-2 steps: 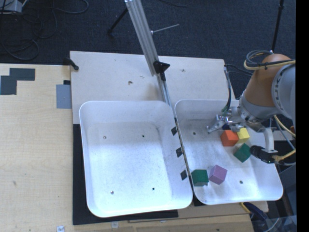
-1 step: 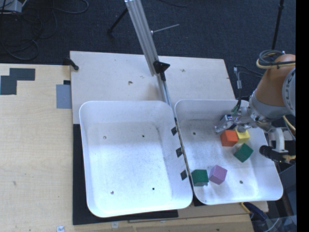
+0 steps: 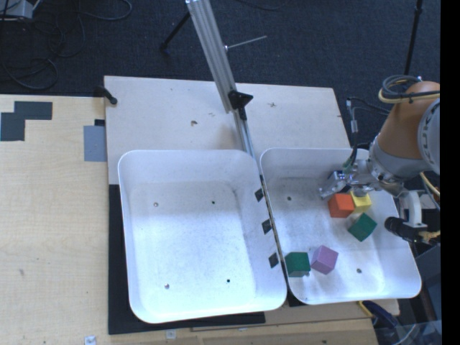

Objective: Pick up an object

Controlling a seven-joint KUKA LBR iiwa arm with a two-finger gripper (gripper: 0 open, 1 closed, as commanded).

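In the right bin [image 3: 402, 282] lie several small blocks. An orange cube [image 3: 341, 205] touches a yellow cube [image 3: 362, 200] near the bin's far right, and a green cube [image 3: 362, 227] sits just in front of them. Near the front edge a dark green cube [image 3: 297, 264] lies next to a purple cube [image 3: 325, 259]. My gripper [image 3: 336, 183] hangs low over the right bin, just behind and left of the orange cube, with the arm's orange band [image 3: 406, 131] above it. Nothing shows held in it.
The left bin [image 3: 136, 264] stands beside the right one, with black clips [image 3: 267, 226] on the shared wall. A slanted aluminium post [image 3: 215, 56] rises from behind the bins. Cables [image 3: 402, 85] hang by the arm at the right.
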